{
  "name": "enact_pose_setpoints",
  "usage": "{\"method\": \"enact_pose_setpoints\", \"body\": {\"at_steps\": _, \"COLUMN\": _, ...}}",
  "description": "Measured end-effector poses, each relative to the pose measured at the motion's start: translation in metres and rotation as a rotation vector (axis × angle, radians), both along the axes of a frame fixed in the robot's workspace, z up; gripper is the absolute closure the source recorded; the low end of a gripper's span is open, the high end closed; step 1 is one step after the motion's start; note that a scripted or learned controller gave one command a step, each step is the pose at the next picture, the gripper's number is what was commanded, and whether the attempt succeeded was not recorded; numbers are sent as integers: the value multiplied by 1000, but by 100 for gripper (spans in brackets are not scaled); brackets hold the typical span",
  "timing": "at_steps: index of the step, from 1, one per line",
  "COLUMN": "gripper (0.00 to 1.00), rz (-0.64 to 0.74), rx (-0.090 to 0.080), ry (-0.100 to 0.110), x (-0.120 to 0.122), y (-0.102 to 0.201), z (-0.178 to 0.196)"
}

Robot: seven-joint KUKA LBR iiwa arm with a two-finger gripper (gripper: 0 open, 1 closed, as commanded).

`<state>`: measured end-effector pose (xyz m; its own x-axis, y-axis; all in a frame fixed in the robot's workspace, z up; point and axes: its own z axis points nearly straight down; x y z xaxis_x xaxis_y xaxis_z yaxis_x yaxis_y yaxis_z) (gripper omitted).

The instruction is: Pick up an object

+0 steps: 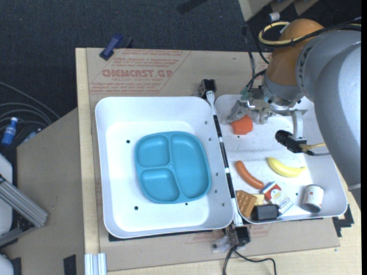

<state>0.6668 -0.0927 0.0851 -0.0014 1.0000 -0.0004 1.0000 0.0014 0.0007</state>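
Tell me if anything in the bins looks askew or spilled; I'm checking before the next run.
Nothing looks spilled or damaged. The blue divided plate sits slightly rotated in the left bin. The hot dog, banana and other items lie loosely in the right bin.

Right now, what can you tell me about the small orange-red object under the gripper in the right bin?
The orange-red object is a small, rounded, blocky lump of uniform colour, apparently smooth plastic, like toy food. It lies on the floor of the right bin, near the far left corner, close to the divider between the bins. The gripper sits directly above and against its upper edge; whether it is actually gripped cannot be made out. It lies apart from the sausage and banana nearer the camera.
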Motion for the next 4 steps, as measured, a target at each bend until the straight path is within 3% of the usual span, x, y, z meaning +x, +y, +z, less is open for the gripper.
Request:
{"method": "enact_pose_setpoints", "body": {"at_steps": 1, "gripper": 100, "rz": 0, "rx": -1, "ry": -2, "x": 1, "y": 0, "z": 11}}
{"method": "enact_pose_setpoints", "body": {"at_steps": 2, "gripper": 100, "rz": 0, "rx": 1, "ry": -2, "x": -28, "y": 79, "z": 127}}
{"method": "enact_pose_setpoints", "body": {"at_steps": 4, "gripper": 100, "rz": 0, "rx": 1, "ry": 5, "x": -123, "y": 207, "z": 165}}
